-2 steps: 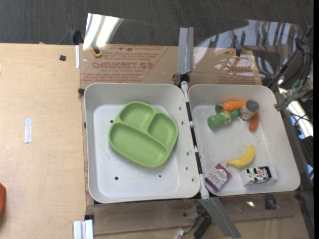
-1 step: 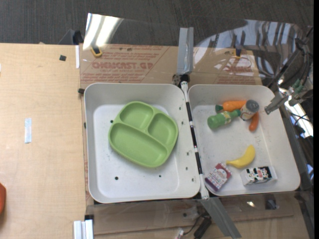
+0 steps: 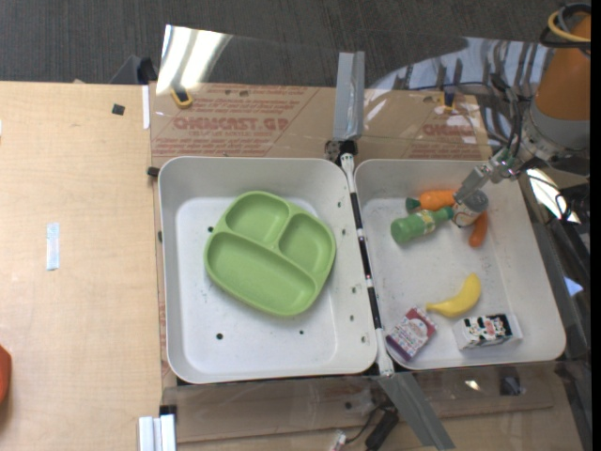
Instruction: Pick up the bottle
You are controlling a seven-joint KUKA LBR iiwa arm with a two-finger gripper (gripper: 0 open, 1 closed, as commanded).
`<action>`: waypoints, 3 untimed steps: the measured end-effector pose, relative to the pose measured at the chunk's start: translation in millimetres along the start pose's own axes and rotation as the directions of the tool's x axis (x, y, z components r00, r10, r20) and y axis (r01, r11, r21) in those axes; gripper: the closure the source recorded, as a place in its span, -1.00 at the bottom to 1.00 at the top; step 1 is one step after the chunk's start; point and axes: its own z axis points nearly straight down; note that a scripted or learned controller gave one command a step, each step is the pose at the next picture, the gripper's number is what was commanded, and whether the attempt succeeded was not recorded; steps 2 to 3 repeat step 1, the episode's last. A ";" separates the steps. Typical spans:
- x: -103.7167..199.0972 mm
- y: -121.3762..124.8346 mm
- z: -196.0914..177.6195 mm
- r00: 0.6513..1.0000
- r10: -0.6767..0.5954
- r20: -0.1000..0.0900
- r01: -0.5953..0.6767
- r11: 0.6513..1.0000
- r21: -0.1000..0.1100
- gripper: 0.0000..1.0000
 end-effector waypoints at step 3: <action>83.2 33.9 44.8 0.999 0.033 0.010 -0.033 0.999 -0.015 -1.00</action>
